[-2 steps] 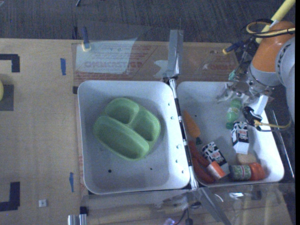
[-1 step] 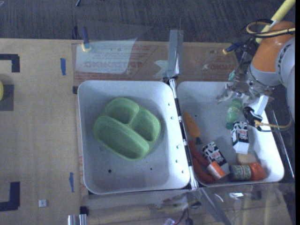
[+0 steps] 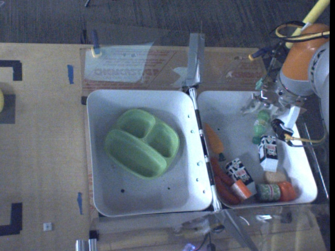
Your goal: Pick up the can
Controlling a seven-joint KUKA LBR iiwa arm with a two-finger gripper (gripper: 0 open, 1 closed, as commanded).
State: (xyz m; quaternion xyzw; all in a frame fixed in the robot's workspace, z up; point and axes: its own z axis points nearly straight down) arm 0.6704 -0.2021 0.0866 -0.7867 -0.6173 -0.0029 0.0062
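The can [image 3: 268, 192] lies on its side at the front of the right bin [image 3: 230, 109], with a green label and a dark end. It rests between a small carton with an orange base [image 3: 239, 172] and an orange item [image 3: 289, 191]. My gripper [image 3: 261, 106] hangs over the far part of the right bin, well behind the can and apart from it. Just below the gripper is a small green object [image 3: 260, 122]; whether the gripper touches it is unclear.
The right bin also holds a carrot [image 3: 213, 139], a red pepper [image 3: 222, 181], a black-and-white carton [image 3: 269, 153] and a tan piece [image 3: 276, 177]. A green divided plate [image 3: 142, 143] lies in the left bin [image 3: 99, 109]. A metal divider [image 3: 196, 61] stands between the bins.
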